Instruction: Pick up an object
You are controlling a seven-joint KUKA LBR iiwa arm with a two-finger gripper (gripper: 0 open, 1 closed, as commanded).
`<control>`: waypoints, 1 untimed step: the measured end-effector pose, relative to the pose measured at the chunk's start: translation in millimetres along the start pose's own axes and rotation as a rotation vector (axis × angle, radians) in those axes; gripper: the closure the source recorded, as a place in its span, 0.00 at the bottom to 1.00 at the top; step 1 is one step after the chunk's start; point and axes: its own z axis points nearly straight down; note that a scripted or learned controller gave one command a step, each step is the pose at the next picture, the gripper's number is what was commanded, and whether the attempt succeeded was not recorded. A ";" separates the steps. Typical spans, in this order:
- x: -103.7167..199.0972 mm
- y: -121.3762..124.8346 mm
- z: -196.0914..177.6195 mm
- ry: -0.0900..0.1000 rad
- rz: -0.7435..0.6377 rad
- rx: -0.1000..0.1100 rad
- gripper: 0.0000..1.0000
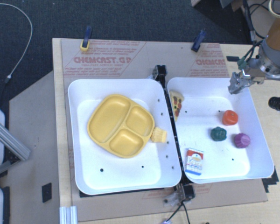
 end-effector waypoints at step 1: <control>52.0 -8.3 -8.0 0.000 0.000 0.000 1.00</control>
